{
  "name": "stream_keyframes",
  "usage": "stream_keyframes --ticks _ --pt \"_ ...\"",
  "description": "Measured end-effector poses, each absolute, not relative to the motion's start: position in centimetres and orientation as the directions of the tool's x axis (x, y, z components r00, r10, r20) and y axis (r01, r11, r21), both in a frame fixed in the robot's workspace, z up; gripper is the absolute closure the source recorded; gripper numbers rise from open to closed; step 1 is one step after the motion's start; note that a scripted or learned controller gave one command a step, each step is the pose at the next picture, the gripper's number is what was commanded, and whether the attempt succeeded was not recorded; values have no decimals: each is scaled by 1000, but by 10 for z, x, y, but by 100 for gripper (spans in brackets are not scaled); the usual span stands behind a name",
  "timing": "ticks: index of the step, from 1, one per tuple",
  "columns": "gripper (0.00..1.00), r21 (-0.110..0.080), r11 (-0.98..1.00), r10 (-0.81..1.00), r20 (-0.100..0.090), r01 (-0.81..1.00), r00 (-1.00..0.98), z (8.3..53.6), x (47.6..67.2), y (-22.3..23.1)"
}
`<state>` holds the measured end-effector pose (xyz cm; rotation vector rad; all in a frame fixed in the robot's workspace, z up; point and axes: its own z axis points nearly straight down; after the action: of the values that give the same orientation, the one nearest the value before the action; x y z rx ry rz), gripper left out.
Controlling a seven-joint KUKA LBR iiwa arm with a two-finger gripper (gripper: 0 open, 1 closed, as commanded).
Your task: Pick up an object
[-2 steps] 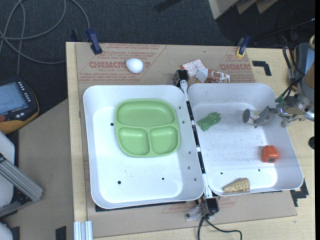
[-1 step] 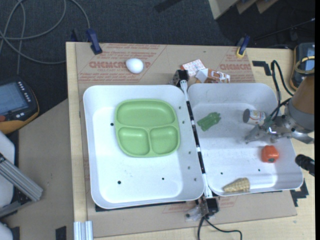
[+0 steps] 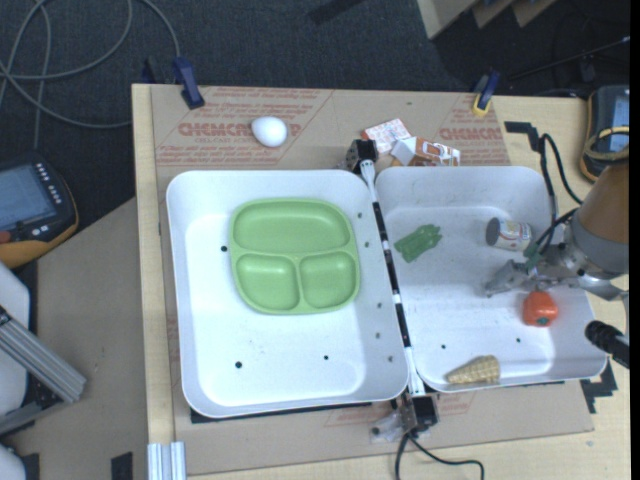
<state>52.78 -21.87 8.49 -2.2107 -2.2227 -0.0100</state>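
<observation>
From my station I see the arm [image 3: 606,230] at the right edge of the bench as a rounded body, orange-brown on its upper part with a grey, paler section below it. A slim grey metal gripper [image 3: 512,278] sticks out leftward from it, ending in thin, dull silver fingers [image 3: 497,286]. A short black part juts from the underside near the right edge. The finer details are too blurred for me to read.
</observation>
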Motion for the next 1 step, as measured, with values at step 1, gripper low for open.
stream_keyframes --ticks 1 --pt "100 1 3 1000 4 1000 -3 95 527 -221"
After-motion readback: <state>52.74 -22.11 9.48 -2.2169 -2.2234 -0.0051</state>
